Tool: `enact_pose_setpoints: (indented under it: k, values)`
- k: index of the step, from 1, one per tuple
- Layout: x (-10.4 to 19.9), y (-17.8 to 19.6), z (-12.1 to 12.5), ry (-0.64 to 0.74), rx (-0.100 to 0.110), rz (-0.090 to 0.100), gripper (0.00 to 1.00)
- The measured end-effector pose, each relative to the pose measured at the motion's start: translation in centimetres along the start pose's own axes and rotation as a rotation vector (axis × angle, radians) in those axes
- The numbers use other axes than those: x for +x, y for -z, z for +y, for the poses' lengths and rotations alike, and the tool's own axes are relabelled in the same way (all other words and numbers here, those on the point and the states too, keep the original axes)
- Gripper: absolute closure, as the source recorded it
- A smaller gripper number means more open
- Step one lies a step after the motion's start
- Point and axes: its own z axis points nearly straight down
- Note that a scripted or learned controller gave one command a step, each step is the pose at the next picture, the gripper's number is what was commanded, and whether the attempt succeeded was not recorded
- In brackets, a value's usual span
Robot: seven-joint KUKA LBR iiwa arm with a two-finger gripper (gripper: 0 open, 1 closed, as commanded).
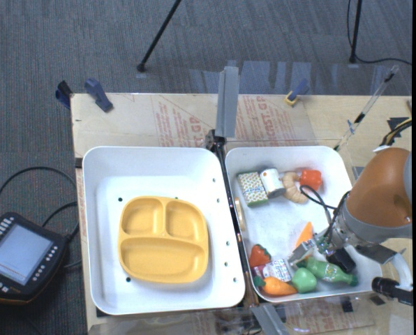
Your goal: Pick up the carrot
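Note:
The carrot [279, 287], orange with a green leafy end, lies flat along the front wall of the right bin [333, 155]. My gripper [315, 248] hangs low over the middle right of that bin. It is behind and to the right of the carrot and not touching it. Its tip sits at the lower end of an orange wedge [304, 233]. The arm's orange band [379, 190] and grey wrist hide the bin's right side.
Around the carrot crowd a red fruit [259, 255], a small white packet [278, 267], a green fruit [304, 279] and a green bottle [333, 271]. At the back lie a patterned box [252, 187], white can [269, 180] and tomato [310, 179]. A yellow divided plate [164, 238] sits in the left bin [96, 187].

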Motion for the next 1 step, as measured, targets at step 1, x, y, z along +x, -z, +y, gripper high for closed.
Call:
enact_pose_setpoints:
  k: [1]
  values:
    - [0.05,0.64,-0.14,-0.005,0.005,0.006,1.00]
